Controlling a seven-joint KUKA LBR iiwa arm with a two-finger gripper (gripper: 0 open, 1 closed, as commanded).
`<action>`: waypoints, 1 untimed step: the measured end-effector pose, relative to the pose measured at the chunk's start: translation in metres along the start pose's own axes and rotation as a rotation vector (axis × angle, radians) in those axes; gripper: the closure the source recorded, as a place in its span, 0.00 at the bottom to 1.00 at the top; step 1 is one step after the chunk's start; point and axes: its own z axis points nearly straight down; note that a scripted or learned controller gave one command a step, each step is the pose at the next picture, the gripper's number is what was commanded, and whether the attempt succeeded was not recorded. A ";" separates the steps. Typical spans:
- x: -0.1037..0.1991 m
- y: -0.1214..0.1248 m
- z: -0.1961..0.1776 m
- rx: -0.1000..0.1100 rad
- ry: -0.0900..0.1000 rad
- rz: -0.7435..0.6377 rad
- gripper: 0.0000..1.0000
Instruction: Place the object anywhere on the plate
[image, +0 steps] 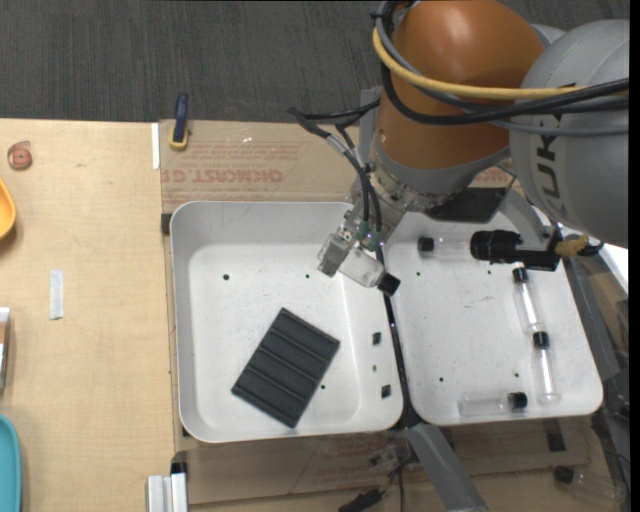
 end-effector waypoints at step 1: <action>-0.014 0.042 -0.100 -0.002 -0.001 -0.322 1.00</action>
